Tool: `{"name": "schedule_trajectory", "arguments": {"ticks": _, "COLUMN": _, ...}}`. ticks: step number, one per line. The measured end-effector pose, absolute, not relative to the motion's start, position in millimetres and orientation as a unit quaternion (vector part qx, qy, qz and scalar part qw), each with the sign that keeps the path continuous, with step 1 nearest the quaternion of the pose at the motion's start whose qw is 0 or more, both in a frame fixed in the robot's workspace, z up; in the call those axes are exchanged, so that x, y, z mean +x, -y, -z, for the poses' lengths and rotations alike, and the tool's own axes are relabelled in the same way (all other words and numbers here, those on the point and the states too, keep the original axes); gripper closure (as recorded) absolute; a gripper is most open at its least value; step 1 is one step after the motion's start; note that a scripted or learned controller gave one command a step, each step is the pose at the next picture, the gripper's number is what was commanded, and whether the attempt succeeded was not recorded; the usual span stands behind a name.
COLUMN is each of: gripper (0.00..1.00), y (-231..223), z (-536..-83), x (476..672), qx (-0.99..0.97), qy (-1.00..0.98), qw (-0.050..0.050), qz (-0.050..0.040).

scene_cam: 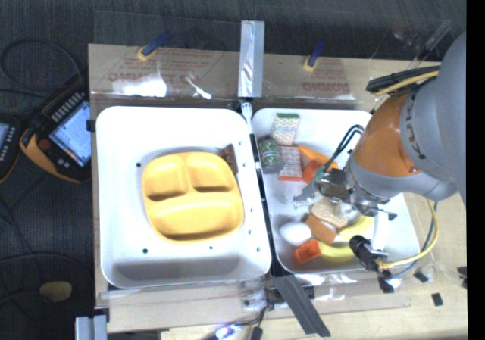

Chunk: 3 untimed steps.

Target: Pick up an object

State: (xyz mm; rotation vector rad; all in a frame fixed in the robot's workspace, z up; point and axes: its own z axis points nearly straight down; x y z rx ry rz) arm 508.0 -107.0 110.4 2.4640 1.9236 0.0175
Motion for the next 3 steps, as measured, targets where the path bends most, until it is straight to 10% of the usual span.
{"name": "schedule_trajectory", "arguments": {"ticks": 1, "gripper": 0.0, "y": 120.1, "z": -92.9, "x": 626.8, "qx": 0.85, "qy": -0.527, "qw": 0.008, "qz": -0.0048}}
{"name": "schedule_trajectory", "arguments": {"ticks": 2, "gripper": 0.0, "y": 138.9, "z": -92.6, "x": 639.9, "qx": 0.73, "qy": -0.684, "qw": 0.007, "qz": -0.0019}}
{"name": "schedule_trajectory", "arguments": {"ticks": 3, "gripper": 1.0, "y": 139.5, "z": -103.8, "x": 641.0, "qx": 0.729, "qy": -0.684, "qw": 0.011, "qz": -0.0008}}
